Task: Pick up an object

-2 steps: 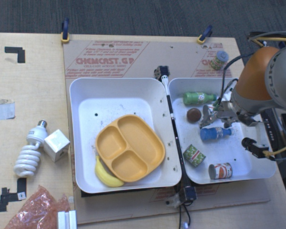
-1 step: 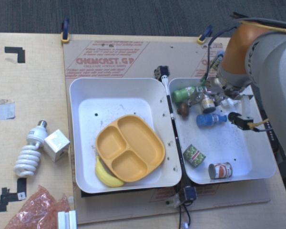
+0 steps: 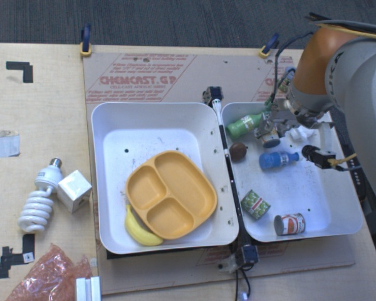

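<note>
End effector (image 3: 271, 129) low in right white bin (image 3: 338, 221), far left corner, just beside green plastic bottle (image 3: 244, 125). Finger state: cannot tell, too cluttered. Nearby in same bin: small brown round object (image 3: 238, 151), blue bottle (image 3: 277, 160), green patterned packet (image 3: 255, 204), red-labelled can (image 3: 289, 224) lying on its side. Left white bin (image 3: 106, 187): orange compartment tray (image 3: 170, 194) over yellow banana (image 3: 140, 229).

In the right bin (image 3: 338, 221), upper centre-right of the frame, a green bottle (image 3: 245, 125) lies on its side just beside my gripper (image 3: 269, 129), with a small dark round object (image 3: 238, 151) just below it. A blue bottle (image 3: 277, 160) lies on its side mid-bin. Lower down sit a green patterned packet (image 3: 255, 204) and a tipped red-and-white can (image 3: 289, 224).
</note>
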Action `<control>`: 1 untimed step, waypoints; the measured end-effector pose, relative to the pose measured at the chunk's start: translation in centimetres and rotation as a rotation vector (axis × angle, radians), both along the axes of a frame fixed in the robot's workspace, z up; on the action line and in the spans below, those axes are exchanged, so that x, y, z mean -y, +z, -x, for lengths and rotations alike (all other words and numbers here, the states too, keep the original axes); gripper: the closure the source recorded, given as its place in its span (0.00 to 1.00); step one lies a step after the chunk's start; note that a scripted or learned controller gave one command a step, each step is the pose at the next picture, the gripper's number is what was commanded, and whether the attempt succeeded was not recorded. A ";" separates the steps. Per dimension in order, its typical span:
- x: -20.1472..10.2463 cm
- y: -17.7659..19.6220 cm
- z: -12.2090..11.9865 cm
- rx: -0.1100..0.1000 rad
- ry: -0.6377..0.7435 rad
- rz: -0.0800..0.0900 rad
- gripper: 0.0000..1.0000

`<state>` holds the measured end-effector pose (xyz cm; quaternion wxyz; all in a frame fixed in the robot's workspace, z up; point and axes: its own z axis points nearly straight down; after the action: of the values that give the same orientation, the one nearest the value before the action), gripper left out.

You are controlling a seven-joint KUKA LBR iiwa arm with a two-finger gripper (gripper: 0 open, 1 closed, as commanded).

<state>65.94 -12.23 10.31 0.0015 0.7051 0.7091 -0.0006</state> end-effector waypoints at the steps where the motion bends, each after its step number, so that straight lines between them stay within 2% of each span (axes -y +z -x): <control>1: -2.4 15.0 1.5 0.000 -0.003 -0.001 1.00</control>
<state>64.49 -9.84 25.31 0.0009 0.7061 0.7081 -0.0003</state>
